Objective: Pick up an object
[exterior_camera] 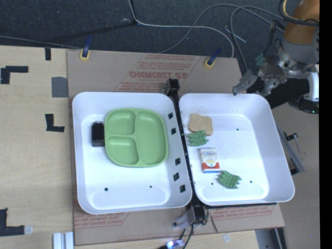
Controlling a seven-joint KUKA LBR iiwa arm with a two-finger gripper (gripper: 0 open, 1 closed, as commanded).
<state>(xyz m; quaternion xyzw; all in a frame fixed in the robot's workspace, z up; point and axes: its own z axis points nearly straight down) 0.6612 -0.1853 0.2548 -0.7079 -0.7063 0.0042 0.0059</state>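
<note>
Pincer (248, 87) is seen at 1 o'clock of the frame, above the far rim of the right shallow white bin (270, 139), nothing between its fingers. Open or closed cannot be told at this angle.

Candidates are all in the right bin's 9 o'clock half:
- tan rounded biscuit-like piece (200, 123), at 10 o'clock, close to the divider wall
- small green leafy toy (197, 138), touching the tan piece at its 6 o'clock edge
- small white-and-red carton (208, 159), just below, lying flat
- second green leafy toy (228, 179), at 6 o'clock, well apart from the rest

Left white bin (83, 139): green three-compartment plastic plate (136, 137), small black block (97, 134) at its 9 o'clock edge.

Judged the easiest pick: the second leafy toy, isolated, probably light and stiff-ish plastic, to be pinched across its narrow width. The carton is likely light but crushable and flat, so little edge is offered. The tan piece is crowded by the wall and its neighbour.
</note>
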